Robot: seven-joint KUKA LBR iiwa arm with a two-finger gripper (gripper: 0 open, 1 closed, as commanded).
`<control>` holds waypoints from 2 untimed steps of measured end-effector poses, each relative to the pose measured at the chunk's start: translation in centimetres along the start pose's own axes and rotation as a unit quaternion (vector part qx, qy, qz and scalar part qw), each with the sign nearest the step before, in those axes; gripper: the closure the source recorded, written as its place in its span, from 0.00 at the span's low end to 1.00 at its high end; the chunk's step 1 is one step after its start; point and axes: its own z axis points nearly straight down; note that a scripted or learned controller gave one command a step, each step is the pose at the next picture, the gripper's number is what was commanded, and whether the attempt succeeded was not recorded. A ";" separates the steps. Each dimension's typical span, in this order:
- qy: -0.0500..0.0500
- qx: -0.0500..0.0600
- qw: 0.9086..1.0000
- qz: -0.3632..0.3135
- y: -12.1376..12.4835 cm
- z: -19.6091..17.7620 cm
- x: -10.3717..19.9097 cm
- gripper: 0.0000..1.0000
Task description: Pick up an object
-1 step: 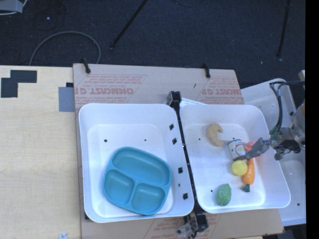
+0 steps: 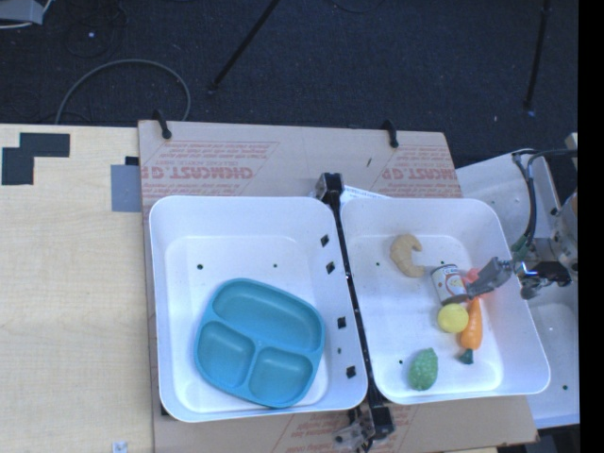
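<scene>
At the right of the frame, the gripper point(image 2: 479, 284) reaches into the right bin point(image 2: 517, 366), just above the small can point(image 2: 447, 280), lemon point(image 2: 453, 318) and carrot point(image 2: 472, 328); whether it grips anything, I cannot tell. The left bin point(image 2: 175, 253) holds a blue divided tray point(image 2: 260, 342).

Blue divided tray point(image 2: 260, 342) in left bin point(image 2: 175, 253); cardboard point(image 2: 283, 163) beneath

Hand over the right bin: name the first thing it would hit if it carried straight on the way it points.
Most likely the small can: the hand reaches in pointing leftward, its tip right beside the can. Height above it is unclear from this view, so it might pass over toward the tan curved piece.
</scene>
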 end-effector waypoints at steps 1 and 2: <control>0.001 0.003 1.000 0.000 0.6 5.7 0.8 0.00; 0.001 0.002 1.000 0.000 0.5 10.1 0.5 0.00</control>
